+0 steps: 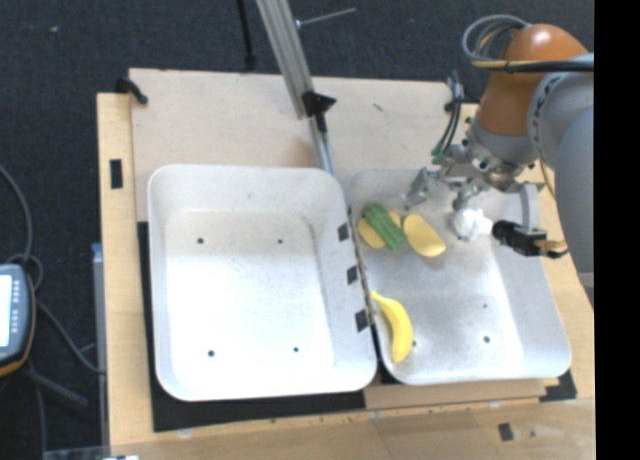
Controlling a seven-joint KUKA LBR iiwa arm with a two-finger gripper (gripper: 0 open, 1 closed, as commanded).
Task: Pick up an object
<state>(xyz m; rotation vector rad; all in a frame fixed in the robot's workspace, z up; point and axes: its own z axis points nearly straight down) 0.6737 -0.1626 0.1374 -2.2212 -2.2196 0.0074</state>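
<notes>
The right bin point(500, 333) holds several small things. A green oblong piece point(384, 225) lies across a pale yellow piece point(369, 237) near the bin's left wall. Just right of them is a yellow oval object point(425, 237). A banana point(394, 326) lies lower down by the left wall. A small white object point(470, 221) sits at the upper right. My gripper point(440, 200) hangs over the bin's far part, open, its fingers spread above the yellow oval and the white object. Nothing is between them.
The left bin point(170, 248) stands beside the right one on the wooden bench. A slanted metal pole point(285, 38) crosses above the bench and ends near the gap between the bins. The arm's grey and orange body point(530, 78) fills the upper right.
</notes>
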